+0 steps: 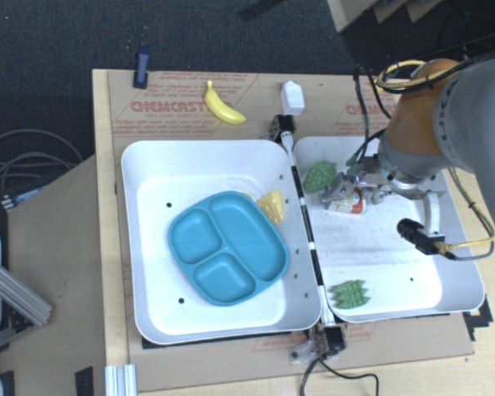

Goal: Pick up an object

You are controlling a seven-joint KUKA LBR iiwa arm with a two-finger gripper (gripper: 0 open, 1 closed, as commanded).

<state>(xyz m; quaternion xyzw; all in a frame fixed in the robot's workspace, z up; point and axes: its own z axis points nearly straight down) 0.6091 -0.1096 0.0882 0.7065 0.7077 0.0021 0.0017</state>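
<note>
Looks like the approach step: the tool [348, 195] is down in the right bin [396, 299], hovering by a small red-and-white object [355, 205] next to the leafy green toy [320, 176] (can't tell its grip state). Next up it needs a clean close, then a straight lift.

A robotics lab is seen here. 2 shallow white bins [148, 221] are set side by side on a cardboard-covered tabletop [181, 106] over dark carpet [66, 23]. Loose cables [16, 172] are coiled at the left, and aluminium framing [12, 291] is glimpsed below them. A grey and orange industrial arm [433, 118] is reached in from the right.
</note>
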